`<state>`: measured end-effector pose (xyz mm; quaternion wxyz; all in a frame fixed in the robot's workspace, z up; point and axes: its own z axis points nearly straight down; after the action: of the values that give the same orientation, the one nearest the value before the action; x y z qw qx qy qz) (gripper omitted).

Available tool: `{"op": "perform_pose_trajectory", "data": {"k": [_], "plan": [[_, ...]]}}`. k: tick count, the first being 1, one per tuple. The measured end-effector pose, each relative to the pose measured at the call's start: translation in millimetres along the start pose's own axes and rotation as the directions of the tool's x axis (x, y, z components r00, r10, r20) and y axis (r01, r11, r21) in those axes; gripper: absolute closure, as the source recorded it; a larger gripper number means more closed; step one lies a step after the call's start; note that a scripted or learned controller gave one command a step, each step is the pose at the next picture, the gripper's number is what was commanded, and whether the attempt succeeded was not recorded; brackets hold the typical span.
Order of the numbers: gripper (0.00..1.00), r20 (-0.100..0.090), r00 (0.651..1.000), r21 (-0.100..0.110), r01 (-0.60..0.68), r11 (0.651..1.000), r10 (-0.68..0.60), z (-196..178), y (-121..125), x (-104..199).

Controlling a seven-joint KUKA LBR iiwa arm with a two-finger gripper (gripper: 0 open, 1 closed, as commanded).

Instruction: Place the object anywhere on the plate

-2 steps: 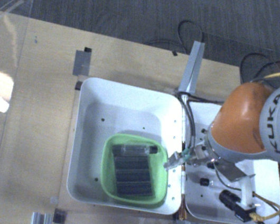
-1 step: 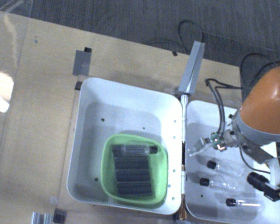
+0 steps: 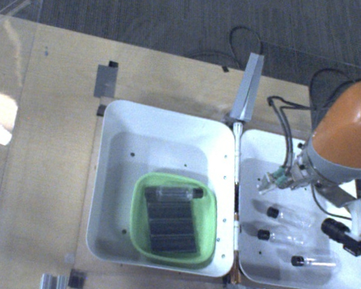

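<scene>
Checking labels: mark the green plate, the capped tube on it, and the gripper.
green plate (image 3: 142,194): camera view, bare left rim.
capped tube (image 3: 175,191): camera view, mid-body.
gripper (image 3: 276,181): camera view, between its fingers.

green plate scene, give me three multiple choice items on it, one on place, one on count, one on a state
1. Where does the green plate sit?
A. in the left bin
B. in the right bin
C. on the bare bench

2. How many clear tubes with black caps lie loose on the floor of the right bin?
A. one
B. three
C. six

3. Where is the gripper?
A. over the plate
B. over the right bin, above the tubes
C. outside both bins

Answers:
1. A, the plate lies inside the left bin, toward its near edge.
2. B, one tube lies farthest from the camera, a second tube sits nearer and a third tube lies nearest.
3. B, it hangs over the right bin's far part, apart from the plate.
</scene>
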<state>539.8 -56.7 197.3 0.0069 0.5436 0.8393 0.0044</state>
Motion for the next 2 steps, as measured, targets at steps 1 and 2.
{"op": "perform_pose_trajectory", "data": {"k": [1,2], "plan": [[0.00,0.000,1.000,0.000,0.000,1.000,0.000,0,0,0],[0.00,0.001,0.999,0.005,-0.040,0.999,0.040,-118,-38,-79]]}}
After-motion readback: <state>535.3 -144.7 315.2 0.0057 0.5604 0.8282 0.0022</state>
